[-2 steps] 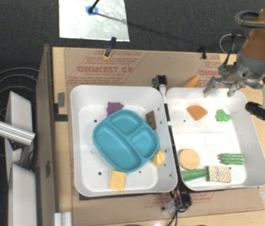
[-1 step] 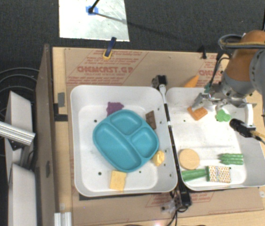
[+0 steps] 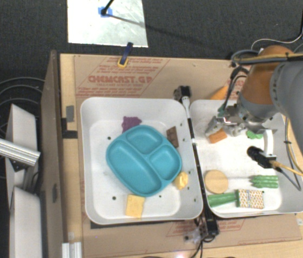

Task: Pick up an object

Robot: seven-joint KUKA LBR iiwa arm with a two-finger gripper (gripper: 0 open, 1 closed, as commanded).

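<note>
My gripper hangs low over the upper left part of the right bin. Just below it and touching its tip lies an orange piece, partly hidden by the gripper. Further down the same bin are a round tan disc, a green stick, a patterned block and a green bundle. A small green piece lies to the right of the gripper, under the wrist.
The left bin holds a blue divided plate, a purple piece, a brown piece, a yellow lump and a yellow square. The wall between the bins runs just left of the gripper.
</note>
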